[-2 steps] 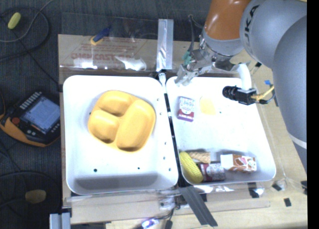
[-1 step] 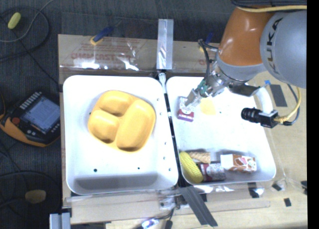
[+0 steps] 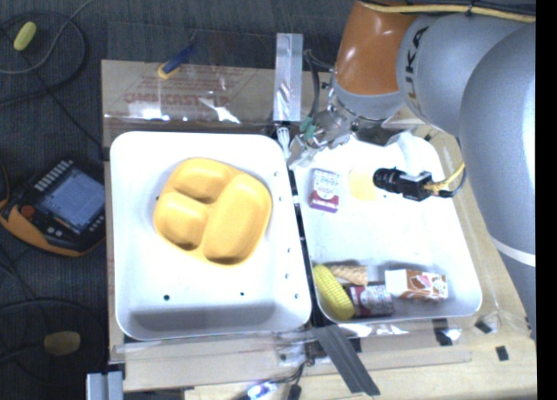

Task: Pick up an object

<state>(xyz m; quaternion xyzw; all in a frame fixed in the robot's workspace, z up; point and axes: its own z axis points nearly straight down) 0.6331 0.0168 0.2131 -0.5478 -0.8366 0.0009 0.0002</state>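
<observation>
While the gripper (image 3: 315, 136) hangs over the right bin's (image 3: 461, 255) far-left corner, whether it holds anything cannot be told. A small red-and-white packet (image 3: 324, 190) lies just below it; a yellow bread-shaped toy (image 3: 211, 210) occupies the left bin (image 3: 130, 303).

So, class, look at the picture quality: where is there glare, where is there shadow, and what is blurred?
In the camera view, glare whitens the right bin's floor and glints off the clear plastic sheet behind the bins; a soft shadow lies under the yellow bread-shaped toy in the left bin; the arm, close to the lens, looks large and soft-edged.
</observation>
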